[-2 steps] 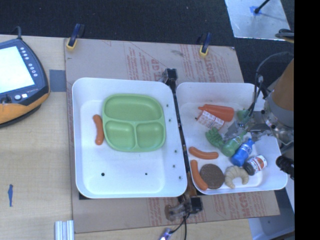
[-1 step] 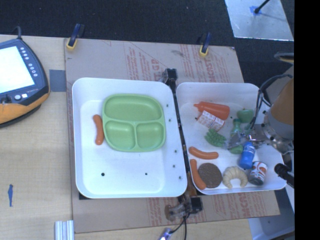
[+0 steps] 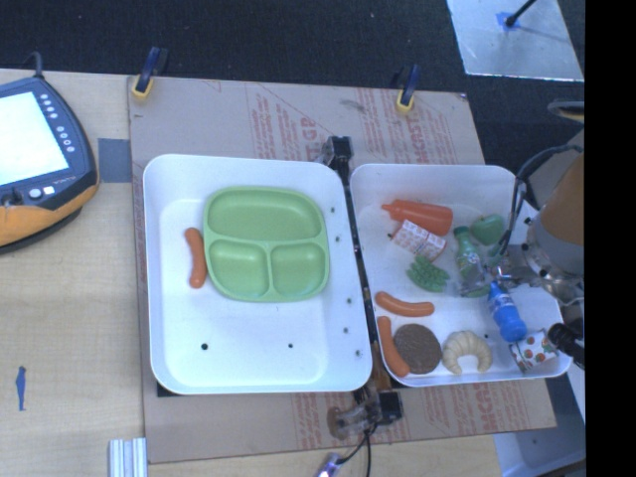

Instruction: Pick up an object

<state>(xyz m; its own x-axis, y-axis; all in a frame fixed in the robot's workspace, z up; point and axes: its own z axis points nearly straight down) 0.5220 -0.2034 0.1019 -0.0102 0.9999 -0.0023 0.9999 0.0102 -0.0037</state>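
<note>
3 sausages [image 3: 196, 257], 1 green tray [image 3: 266, 243], 1 carrot [image 3: 419, 213], 1 croissant [image 3: 467, 351], 1 cookie [image 3: 417, 348]; claw state impossible to tell

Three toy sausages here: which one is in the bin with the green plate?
The sausage lying just left of the green divided plate in the left bin. The other two lie in the right bin.

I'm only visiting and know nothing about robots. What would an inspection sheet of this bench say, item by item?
Surface: wooden bench under a cardboard sheet, bearing two white bins.
Job's things: right bin holds carrot, two sausages, round brown patty, croissant, blue bottle, green toys.
Clutter: left bin holds green divided plate with sausage beside it.
Hand: at right bin's right edge; state unclear.
Cables: black cable by arm.
Surroundings: control pendant, two clamps.
</note>
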